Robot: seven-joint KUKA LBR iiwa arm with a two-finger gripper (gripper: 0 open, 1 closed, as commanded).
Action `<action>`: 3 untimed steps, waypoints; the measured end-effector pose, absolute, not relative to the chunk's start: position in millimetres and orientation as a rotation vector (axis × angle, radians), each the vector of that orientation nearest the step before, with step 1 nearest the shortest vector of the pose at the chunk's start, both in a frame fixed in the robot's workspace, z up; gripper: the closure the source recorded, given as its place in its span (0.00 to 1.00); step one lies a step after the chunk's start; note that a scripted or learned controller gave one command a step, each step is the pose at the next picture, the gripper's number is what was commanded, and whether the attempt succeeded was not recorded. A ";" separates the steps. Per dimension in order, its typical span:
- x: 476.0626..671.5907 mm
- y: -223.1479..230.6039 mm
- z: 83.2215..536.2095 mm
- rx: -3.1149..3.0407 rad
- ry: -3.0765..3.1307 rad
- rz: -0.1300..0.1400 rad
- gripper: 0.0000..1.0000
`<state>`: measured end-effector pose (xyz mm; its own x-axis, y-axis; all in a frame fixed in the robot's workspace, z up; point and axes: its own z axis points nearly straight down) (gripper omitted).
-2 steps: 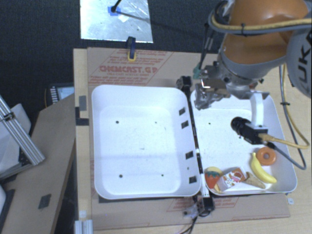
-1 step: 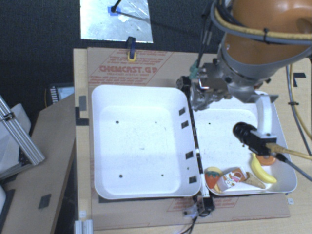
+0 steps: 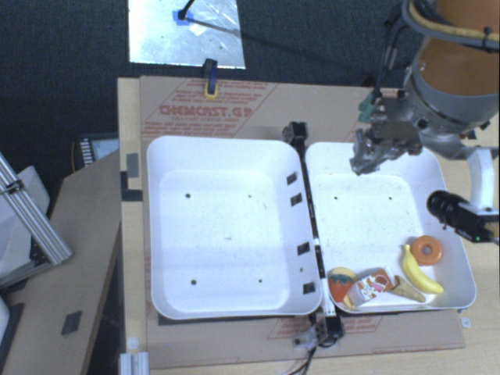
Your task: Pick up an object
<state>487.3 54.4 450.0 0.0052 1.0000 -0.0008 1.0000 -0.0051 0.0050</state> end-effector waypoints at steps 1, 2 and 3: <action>486.8 49.7 540.6 2.212 2.220 0.016 1.00; 486.4 -35.5 505.3 2.228 2.211 -0.001 1.00; 487.0 -89.5 526.2 2.223 2.212 0.003 1.00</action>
